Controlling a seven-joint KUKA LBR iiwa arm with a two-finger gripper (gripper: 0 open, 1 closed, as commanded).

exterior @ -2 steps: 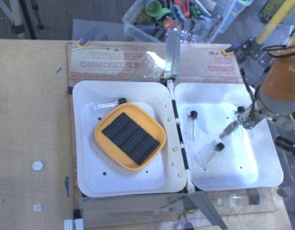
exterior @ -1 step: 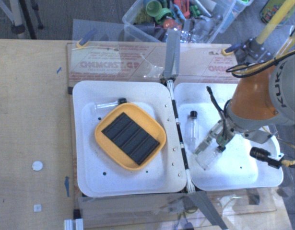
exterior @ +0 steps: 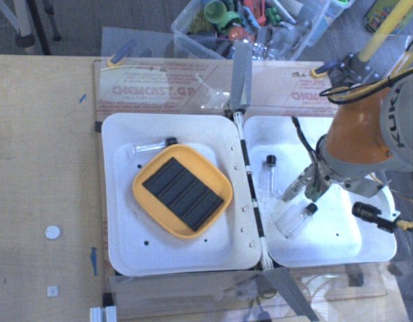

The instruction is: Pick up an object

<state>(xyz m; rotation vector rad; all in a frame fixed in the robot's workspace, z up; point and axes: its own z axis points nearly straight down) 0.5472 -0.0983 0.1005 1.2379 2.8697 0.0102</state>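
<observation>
Right bin (exterior: pixel 377 243): two clear vials. Vial one (exterior: pixel 268 173) lies near the left wall, black cap toward the back. Vial two (exterior: pixel 295 219) lies mid-floor, just beside the gripper (exterior: pixel 307 188). Finger state: cannot tell. Gripper low, likely lined up for vial two. Left bin (exterior: pixel 119 200): yellow tray (exterior: pixel 182 191), centre; third vial (exterior: pixel 152 146) at back.

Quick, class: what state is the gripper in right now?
Gripper: over the right bin above a clear vial; open or closed cannot be told.

Clear plastic tub (exterior: pixel 273 12) of coloured items sits beyond the bench's far edge; white disc (exterior: pixel 52 232) lies near its left edge.
</observation>
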